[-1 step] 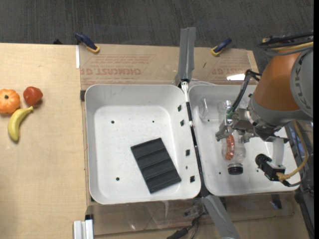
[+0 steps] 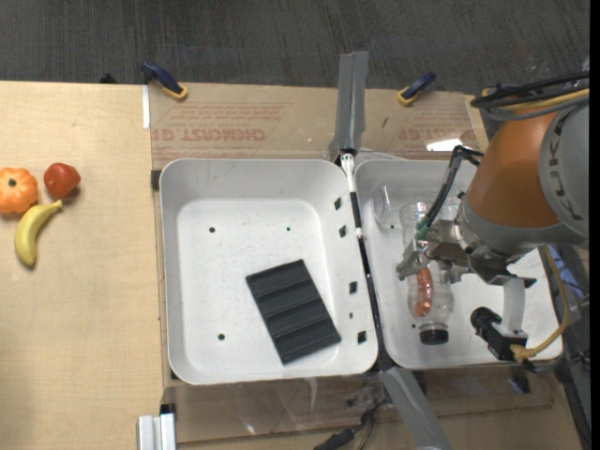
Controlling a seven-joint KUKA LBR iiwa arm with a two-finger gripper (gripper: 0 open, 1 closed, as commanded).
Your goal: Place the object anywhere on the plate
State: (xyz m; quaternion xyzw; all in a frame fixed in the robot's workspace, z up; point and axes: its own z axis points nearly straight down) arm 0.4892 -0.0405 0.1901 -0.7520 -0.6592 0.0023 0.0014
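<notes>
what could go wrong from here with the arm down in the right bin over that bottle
The clear bottle lies on its side, so it may roll or slip away as the gripper closes. It is see-through and sits close under the arm, so a grasp could miss. The dark ridged plate lies in the left bin, so a weak hold could drop the bottle at the divider.

My feed is evenly bright from overhead. The left bin [image 2: 187, 251] and right bin [image 2: 394, 345] nearly bleach out, with soft shadows under their rims. The arm [image 2: 525, 186] looks slightly soft. The floor at the top is dim and grainy.
</notes>
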